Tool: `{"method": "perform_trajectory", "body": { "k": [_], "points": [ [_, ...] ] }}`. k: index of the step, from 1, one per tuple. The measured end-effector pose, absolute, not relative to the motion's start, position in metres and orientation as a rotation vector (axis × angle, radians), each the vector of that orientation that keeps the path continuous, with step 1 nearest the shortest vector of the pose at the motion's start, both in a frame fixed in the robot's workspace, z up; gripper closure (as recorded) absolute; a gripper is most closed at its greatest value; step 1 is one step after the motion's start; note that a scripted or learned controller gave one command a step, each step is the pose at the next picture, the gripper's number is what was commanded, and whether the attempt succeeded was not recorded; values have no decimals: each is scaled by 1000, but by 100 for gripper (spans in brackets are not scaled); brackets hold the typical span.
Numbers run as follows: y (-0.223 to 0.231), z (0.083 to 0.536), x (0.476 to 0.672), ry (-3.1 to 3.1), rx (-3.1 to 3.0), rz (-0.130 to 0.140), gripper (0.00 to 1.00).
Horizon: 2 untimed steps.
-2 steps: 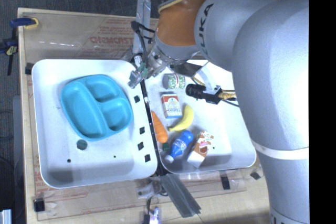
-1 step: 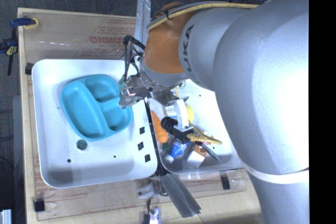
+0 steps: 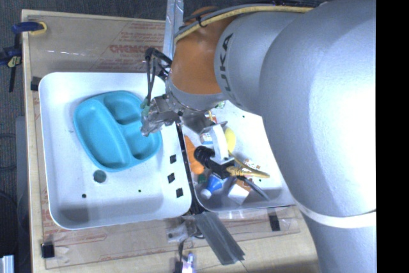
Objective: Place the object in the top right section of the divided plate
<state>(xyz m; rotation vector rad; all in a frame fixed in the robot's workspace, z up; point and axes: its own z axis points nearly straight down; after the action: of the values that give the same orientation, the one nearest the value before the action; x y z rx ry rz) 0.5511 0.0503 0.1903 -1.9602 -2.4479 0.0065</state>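
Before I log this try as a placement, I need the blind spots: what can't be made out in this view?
- Gripper over the blue divided plate: too small and blurred to tell its fingers or any held object.
- Right bin: the grey arm covers most of it.
- Clutter in the right bin: piled and overlapping; single items unclear.
- Small dark thing in the left bin: too small to name.

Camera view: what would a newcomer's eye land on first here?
The grey arm dominates, filling the right side and hiding much of the right bin. Next comes the blue plate in the left bin, with the gripper at its right edge. A jumble of small objects shows in the right bin below the arm.
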Motion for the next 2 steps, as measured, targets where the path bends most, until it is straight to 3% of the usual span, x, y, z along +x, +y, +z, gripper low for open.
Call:
{"method": "perform_trajectory", "body": {
  "k": [1,2],
  "points": [
    [50,190,551,-2448,-1960,6,0],
    [-15,191,512,-2807,-1404,3,0]
  ]
}}
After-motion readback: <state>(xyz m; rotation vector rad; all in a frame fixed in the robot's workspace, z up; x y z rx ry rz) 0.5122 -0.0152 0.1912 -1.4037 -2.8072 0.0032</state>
